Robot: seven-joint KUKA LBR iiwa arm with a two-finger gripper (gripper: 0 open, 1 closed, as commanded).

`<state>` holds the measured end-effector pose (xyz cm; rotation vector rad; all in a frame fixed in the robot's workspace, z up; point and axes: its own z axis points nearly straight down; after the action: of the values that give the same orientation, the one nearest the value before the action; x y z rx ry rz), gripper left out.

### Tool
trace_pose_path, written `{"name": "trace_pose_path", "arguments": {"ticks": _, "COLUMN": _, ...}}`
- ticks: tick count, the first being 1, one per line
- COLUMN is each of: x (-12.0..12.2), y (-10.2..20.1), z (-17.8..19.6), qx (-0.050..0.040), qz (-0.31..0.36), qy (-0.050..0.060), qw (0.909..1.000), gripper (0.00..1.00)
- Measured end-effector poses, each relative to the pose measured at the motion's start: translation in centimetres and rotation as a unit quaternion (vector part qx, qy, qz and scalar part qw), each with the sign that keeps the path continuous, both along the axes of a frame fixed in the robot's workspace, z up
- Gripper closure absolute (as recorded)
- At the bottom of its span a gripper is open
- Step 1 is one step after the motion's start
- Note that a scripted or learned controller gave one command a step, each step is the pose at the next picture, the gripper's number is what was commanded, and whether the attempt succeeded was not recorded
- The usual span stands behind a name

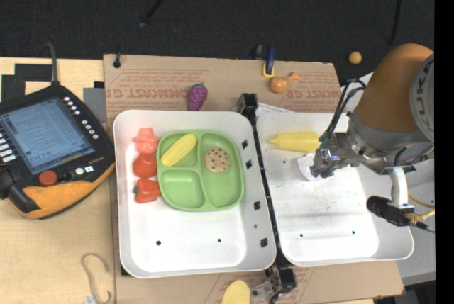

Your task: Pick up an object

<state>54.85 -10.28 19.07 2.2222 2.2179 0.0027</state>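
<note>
Camera view: two corn cobs (177,149), one cookie (217,160); gripper (320,168) state unclear.

A: Is there any text that one can read?

B: Yes, on the cardboard sheet (163,86) under the bins, in the upper middle of the frame. Red letters are printed there upside down, twice in one row. They look like "CHEMCAST", but I am not sure of every letter.

A: And the handheld screen (42,132) at the left?

B: It shows lines, too small to read.
</note>
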Motion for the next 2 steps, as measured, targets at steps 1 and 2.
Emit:
{"name": "trace_pose_path", "arguments": {"ticks": 1, "x": 0.0, "y": -0.1, "z": 3.9, "qx": 0.0002, "qz": 0.0, "qy": 0.001, "qw": 1.0, "gripper": 1.0}}
{"name": "trace_pose_path", "arguments": {"ticks": 2, "x": -0.4, "y": 5.6, "z": 2.8, "qx": 0.0014, "qz": 0.003, "qy": 0.003, "qw": 1.0, "gripper": 1.0}}
